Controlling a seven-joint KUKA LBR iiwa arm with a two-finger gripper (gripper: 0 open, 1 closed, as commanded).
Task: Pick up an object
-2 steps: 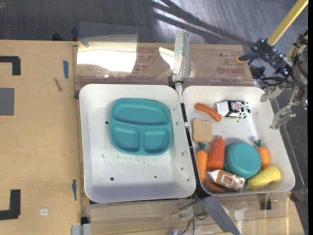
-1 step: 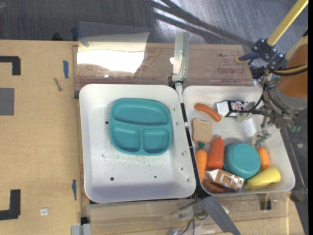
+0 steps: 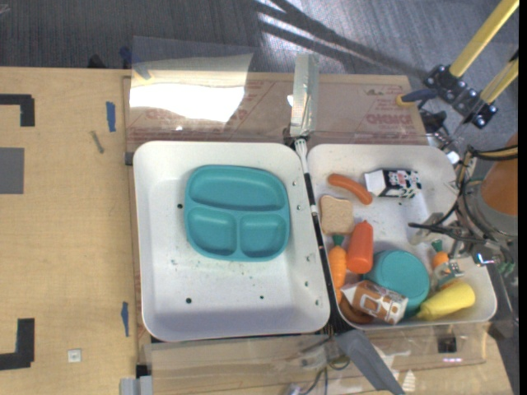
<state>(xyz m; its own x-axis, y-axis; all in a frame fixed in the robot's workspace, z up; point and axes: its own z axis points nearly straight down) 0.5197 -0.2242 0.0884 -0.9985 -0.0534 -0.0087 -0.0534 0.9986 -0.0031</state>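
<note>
The right bin (image 3: 428, 156) holds several toy foods. A reddish sausage (image 3: 350, 189) lies near its back, beside a black and white carton (image 3: 393, 181). A bread slice (image 3: 336, 215) rests by the left wall. Below it stand an orange-red carrot shape (image 3: 360, 248) and a smaller orange piece (image 3: 338, 267). A teal round bowl (image 3: 401, 274) sits in the front, with a brown packet (image 3: 379, 304) and a yellow squash (image 3: 449, 300) beside it. My gripper (image 3: 436, 230) hangs low over the bin's right side, amid dark cables, above a small orange item (image 3: 441, 261).
The left bin (image 3: 156, 245) bears a teal divided plate (image 3: 238, 211). A clear divider (image 3: 303, 97) stands behind the bins. Yellow struts (image 3: 486, 31) cross the upper right. The arm's orange band (image 3: 504, 189) sits at the right edge. Wooden bench lies to the left.
</note>
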